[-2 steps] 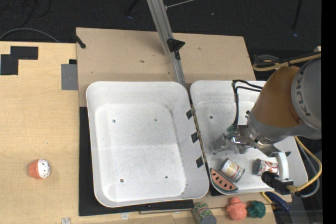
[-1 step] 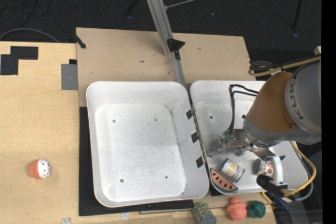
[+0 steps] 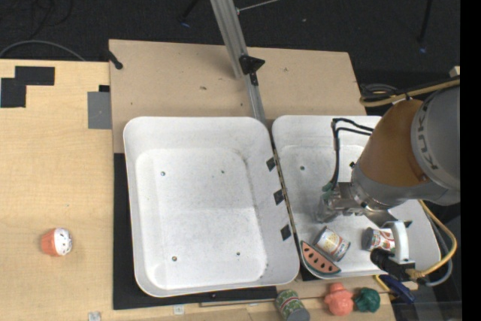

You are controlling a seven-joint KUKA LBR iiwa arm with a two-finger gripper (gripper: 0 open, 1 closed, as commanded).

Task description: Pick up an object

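Note:
My gripper (image 3: 328, 209) hangs low over the middle of the right bin (image 3: 304, 139), below the grey arm (image 3: 409, 150) that reaches in from the right. Just in front of it lies a small tin can (image 3: 331, 243) on its side. A watermelon slice (image 3: 319, 258) rests against the bin's front rim beside the can. A small red and white thing (image 3: 383, 239) lies further right, close to the wrist. Nothing shows between the fingers.
The left bin (image 3: 197, 203) lies beside the right one, with black clips on the shared rim. A can (image 3: 288, 304), a pink toy (image 3: 338, 299) and a green toy (image 3: 367, 300) sit outside the front rim. An orange ball (image 3: 56, 242) lies on the wooden table far left.

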